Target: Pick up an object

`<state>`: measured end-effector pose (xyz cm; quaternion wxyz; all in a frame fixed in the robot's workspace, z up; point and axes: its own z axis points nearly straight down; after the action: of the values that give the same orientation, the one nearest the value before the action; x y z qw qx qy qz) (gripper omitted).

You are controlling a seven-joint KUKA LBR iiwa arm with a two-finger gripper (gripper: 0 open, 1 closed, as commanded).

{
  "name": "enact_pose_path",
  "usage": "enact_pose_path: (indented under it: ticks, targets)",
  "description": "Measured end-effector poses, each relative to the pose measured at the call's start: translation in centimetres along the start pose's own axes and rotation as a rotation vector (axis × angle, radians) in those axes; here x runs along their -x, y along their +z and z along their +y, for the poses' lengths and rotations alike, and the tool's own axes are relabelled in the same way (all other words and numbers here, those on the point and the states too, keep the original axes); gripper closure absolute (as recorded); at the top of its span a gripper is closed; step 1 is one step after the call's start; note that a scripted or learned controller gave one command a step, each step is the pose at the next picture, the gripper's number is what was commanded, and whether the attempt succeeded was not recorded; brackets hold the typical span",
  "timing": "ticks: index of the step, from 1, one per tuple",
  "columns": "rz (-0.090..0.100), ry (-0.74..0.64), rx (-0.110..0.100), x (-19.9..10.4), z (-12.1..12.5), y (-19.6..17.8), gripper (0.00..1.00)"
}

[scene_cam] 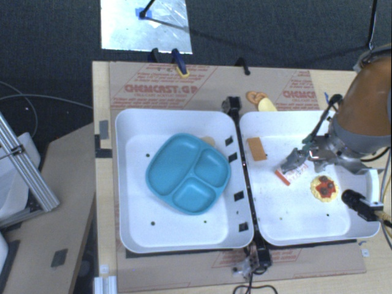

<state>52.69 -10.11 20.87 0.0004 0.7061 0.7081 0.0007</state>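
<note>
In the right bin [288, 225], my gripper [294, 162] hangs low over a small red and white packet [288, 176], right at its upper edge. Whether it touches the packet I cannot tell. A brown rectangular block [256, 149] lies to the left of the gripper, near the bin's back left. A round yellow and red pizza-like toy [323, 188] lies to the right of the packet, under the wrist.
The left bin [138, 225] holds a blue divided plate [188, 173], with a small tan thing [209, 141] at its far edge. Behind the right bin, on the cardboard, lie a yellow piece [266, 105] and an orange piece [255, 97].
</note>
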Motion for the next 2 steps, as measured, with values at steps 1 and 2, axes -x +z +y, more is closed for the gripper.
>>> enact_pose_path:
  ticks: [1,2]
  targets:
    - [-0.001,0.006,0.006,5.0,-4.0,12.7,0.00]
    - [0.004,-0.001,0.010,10.1,-3.6,12.0,0.00]
